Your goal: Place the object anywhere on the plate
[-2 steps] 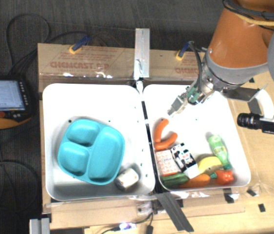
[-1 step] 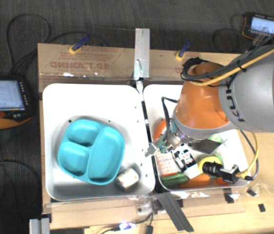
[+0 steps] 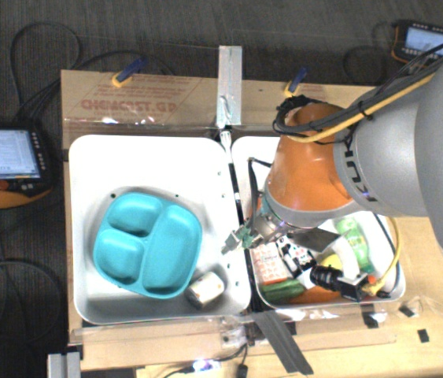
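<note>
Turquoise divided plate (image 3: 149, 244) lies in the left bin (image 3: 95, 160), a small metallic object (image 3: 205, 288) just beside its lower-right edge. Gripper (image 3: 241, 237) hangs over the wall between the bins; whether it is clenched or released cannot be told.

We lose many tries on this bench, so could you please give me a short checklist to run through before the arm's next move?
1. Plate reachable, upright in the left bin: ok.
2. Plate compartments free to receive an object: ok.
3. Small object beside the plate stays out of the drop path: ok, it lies off the rim.
4. Object held in the hand: cannot tell.
5. Hand over the plate: not ok, it sits at the divider between the bins.
6. Right bin clutter away from the arm: cannot tell.
</note>
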